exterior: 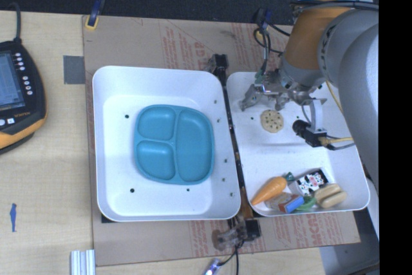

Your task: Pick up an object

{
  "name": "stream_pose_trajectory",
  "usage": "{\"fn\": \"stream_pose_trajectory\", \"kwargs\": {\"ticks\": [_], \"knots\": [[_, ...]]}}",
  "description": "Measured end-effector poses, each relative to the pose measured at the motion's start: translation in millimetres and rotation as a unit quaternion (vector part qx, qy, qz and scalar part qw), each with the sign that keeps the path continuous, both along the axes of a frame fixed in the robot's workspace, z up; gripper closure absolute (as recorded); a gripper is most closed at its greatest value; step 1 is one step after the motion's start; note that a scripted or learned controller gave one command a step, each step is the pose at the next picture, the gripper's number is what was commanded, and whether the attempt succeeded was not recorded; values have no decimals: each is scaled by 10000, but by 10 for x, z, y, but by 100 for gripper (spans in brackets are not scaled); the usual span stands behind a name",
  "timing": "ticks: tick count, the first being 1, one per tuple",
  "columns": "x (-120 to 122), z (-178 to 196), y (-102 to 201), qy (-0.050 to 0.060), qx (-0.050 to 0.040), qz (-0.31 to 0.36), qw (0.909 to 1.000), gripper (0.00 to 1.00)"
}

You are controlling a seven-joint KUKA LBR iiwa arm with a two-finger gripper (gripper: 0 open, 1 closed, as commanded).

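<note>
The risk is a miss: the pincer (273,100) hangs just above the cookie (272,120) in the right bin (347,158), its fingers spread and holding nothing, so a slightly off descent could nudge the flat cookie aside. The arm reaches in from the right, wrist bent down over the bin's far end
</note>
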State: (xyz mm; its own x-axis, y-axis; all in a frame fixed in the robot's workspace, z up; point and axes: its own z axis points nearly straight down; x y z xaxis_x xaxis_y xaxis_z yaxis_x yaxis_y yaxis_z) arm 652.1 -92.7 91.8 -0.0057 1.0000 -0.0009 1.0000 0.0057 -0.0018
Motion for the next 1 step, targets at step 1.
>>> {"fn": "stream_pose_trajectory", "kwargs": {"ticks": [1], "knots": [[-237,-2,-206,16,-3,-9,10000,0]]}}
